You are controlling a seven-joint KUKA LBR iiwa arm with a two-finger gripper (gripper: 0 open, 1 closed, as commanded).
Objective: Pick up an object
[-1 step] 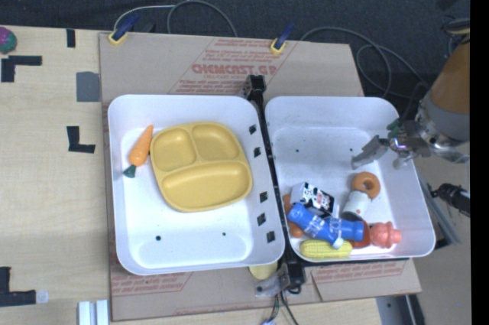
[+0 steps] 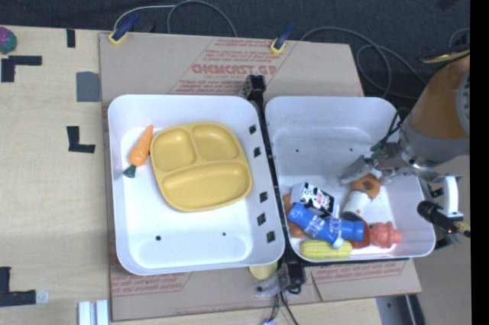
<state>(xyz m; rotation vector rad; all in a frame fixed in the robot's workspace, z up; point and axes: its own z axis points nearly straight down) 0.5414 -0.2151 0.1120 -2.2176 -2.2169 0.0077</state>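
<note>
Camera view: gripper low in right bin, fingers spread, nothing between them, poised just above small white bottle, likely the pick target. Toys crowd the front wall; carrot beside yellow plate.

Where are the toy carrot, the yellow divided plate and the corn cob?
toy carrot (image 2: 140,147), camera view, middle of its orange body
yellow divided plate (image 2: 202,166), camera view, central ridge
corn cob (image 2: 326,248), camera view, middle of the cob
</note>
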